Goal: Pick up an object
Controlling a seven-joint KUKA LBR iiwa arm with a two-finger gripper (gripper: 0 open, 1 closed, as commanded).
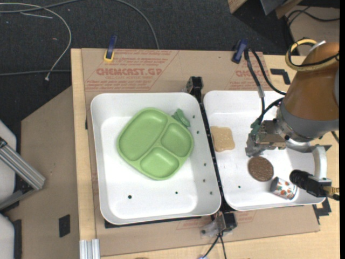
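Two white bins on the bench, the arm over the right one.

In the left bin (pixel 108 198) lies a green divided plate (pixel 155 143), a small green piece (pixel 181 118) touching its upper right edge; the right bin (pixel 237 190) holds a tan slice of toast (pixel 222 139) near its left wall, a round brown cookie (pixel 261 168) toward the middle and a small patterned cup (pixel 284 188) on its side at lower right; the claw (pixel 264 139) hangs just above the cookie, right of the toast; whether it is spread or pressed together I cannot tell; nothing shows in its grip.
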